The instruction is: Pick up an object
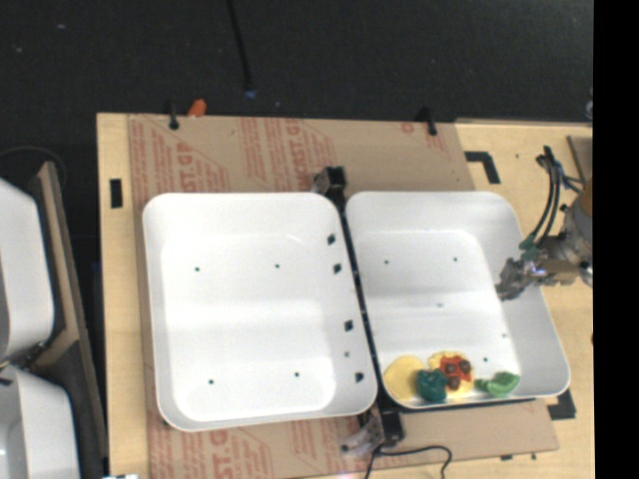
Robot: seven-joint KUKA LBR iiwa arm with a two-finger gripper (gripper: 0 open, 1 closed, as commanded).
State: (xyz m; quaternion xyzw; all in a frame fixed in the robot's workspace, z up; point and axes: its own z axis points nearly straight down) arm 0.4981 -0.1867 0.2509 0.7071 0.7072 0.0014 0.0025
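Jaws' state hard to tell, gripper [511,275] low at right bin's [419,213] right rim, arm entering from right

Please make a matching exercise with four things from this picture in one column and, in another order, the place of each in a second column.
1. gripper
2. green object
3. teal object
4. orange clip

a. bench's far edge
b. right bin's right rim
c. right bin's near-right corner
d. on the yellow piece, right bin's near edge

Pairs: 1-b, 2-c, 3-d, 4-a
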